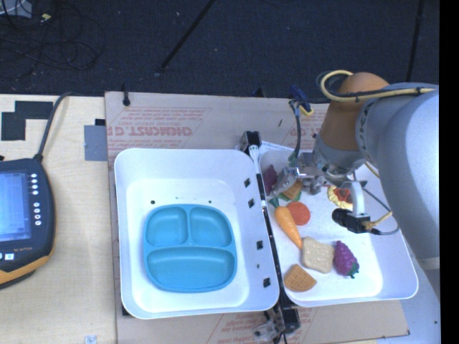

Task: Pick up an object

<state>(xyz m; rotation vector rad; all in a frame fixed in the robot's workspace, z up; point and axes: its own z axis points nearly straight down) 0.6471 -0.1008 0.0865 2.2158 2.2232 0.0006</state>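
Observation:
My gripper [300, 178] is lowered into the upper left part of the right bin [399, 284], under the orange wrist band. Its tip sits among toy foods, right by a yellow-orange piece [292, 190] and a dark purple piece [270, 180]. Just below it lie a red tomato [300, 213] and an orange carrot [287, 225]. Further toward the front are a slice of bread [317, 255], purple grapes [346, 258] and an orange waffle-like piece [299, 279]. A red and yellow item [340, 194] lies partly behind the wrist.
The left bin [123, 192] holds a blue divided plate [190, 247]. A black divider [261, 221] runs between the bins. A black cable part [351, 221] hangs over the right bin. A control pendant [20, 217] lies on the bench at far left.

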